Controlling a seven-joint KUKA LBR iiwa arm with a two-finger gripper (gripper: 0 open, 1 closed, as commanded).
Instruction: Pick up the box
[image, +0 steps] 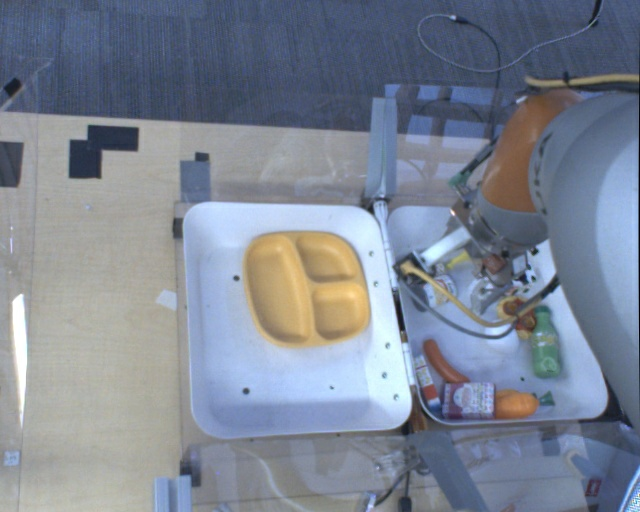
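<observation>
My arm (575, 170) comes in from the right and hangs over the right bin (590, 400), the orange band at the top of that bin's far side. My pincer (492, 285) sits low in the bin's middle, among cables and a yellow hose; I cannot tell whether it is wide or narrow, and I see nothing held in it.

The box (468, 401) lies flat at the bin's near edge, a small red and white carton. A carrot (517, 404) touches its right end, and a sausage (444, 361) lies just above its left end. A green bottle (545, 345) stands near the bin's right side, beside my wrist. The box is apart from my pincer, nearer the camera.

The left bin (215, 390) holds a yellow tray (305, 287) with three compartments, resting about mid-bin. Both bins sit side by side on the wooden counter (90, 330), which carries some black tape marks (100, 150) at its far left
</observation>
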